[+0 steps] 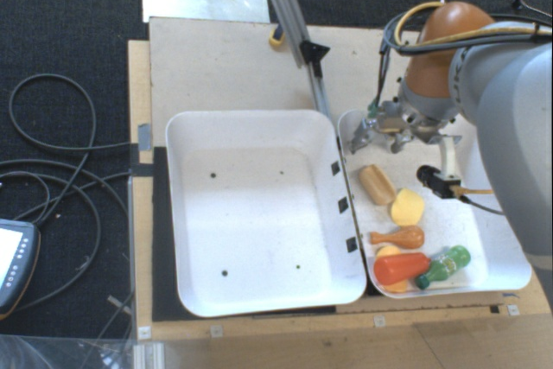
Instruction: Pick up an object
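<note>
Camera view: gripper (378, 132) hovering at the right bin's (505, 268) far end, finger state unreadable, nothing visibly held; tan bread roll (377, 184) lying just below it, long axis slanting toward the bin's near-right corner.

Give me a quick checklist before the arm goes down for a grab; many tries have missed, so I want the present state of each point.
1. Things to pick lie in the right bin: ok; bread roll, yellow piece, drumstick, red pepper, green bottle.
2. Gripper is over the right bin: ok, near its far end.
3. Gripper is above a thing: not ok; the bread roll lies nearer the camera.
4. Fingers free of any load: cannot tell.
5. Things well apart: not ok; red pepper and green bottle touch.
</note>
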Available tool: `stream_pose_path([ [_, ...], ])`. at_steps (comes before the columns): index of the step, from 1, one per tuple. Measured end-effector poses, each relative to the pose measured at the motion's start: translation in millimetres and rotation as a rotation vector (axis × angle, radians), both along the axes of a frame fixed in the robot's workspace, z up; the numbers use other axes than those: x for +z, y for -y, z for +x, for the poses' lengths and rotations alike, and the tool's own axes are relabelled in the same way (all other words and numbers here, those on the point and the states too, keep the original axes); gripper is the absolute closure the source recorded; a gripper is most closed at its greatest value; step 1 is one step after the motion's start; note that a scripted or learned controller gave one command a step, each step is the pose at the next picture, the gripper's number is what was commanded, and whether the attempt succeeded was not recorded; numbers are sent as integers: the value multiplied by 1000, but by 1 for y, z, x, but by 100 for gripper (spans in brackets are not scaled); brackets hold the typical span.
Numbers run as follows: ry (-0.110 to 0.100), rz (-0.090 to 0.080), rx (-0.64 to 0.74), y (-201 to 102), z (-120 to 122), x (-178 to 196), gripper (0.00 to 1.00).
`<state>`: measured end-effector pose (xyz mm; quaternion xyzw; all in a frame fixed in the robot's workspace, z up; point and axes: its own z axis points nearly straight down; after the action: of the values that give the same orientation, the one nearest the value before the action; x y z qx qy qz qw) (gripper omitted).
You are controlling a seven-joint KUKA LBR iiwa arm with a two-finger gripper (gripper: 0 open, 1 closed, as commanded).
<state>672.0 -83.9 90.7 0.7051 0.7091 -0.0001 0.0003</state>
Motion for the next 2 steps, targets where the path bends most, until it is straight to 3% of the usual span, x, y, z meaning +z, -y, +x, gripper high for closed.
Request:
stream_pose_path([
  [1, 4, 0, 2, 0, 1, 12, 100],
  [2, 8, -1, -5, 6, -3, 73, 100],
])
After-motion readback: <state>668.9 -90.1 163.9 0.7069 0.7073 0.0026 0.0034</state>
